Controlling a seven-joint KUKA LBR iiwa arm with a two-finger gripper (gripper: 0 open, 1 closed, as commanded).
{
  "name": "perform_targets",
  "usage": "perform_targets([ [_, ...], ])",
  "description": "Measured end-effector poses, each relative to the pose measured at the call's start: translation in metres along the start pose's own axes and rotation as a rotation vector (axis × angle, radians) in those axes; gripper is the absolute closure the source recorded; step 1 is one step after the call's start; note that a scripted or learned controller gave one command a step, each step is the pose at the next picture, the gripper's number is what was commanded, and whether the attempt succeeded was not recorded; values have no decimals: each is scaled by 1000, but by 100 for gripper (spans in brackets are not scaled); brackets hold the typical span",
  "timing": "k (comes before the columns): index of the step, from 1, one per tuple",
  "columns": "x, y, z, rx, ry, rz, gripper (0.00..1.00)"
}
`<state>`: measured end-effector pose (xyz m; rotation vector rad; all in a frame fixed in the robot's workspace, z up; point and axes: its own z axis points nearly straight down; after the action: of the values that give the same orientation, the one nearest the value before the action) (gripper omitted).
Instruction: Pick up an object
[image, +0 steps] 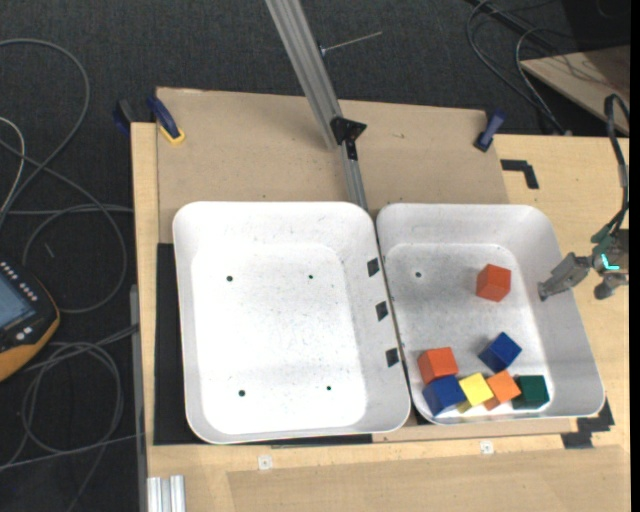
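Jaws (583, 277) spread, empty, at right bin (560, 245) rim; the lone orange block (493, 283) looks the cleanest pick

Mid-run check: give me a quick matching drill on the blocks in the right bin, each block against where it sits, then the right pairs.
Things:
1. lone orange block
2. green block
3. yellow block
4. upper blue block

Places:
A. near right corner of the right bin
B. alone in the bin's far half, nearest the gripper
C. in the near row, between a blue and an orange block
D. apart, just behind the near row

Pairs: 1-B, 2-A, 3-C, 4-D
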<state>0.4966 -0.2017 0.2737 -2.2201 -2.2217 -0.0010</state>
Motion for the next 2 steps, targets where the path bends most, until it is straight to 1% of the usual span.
perform_targets([
  [1, 10, 4, 55, 6, 2, 0, 0],
  [2, 12, 4, 98, 6, 2, 1, 0],
])
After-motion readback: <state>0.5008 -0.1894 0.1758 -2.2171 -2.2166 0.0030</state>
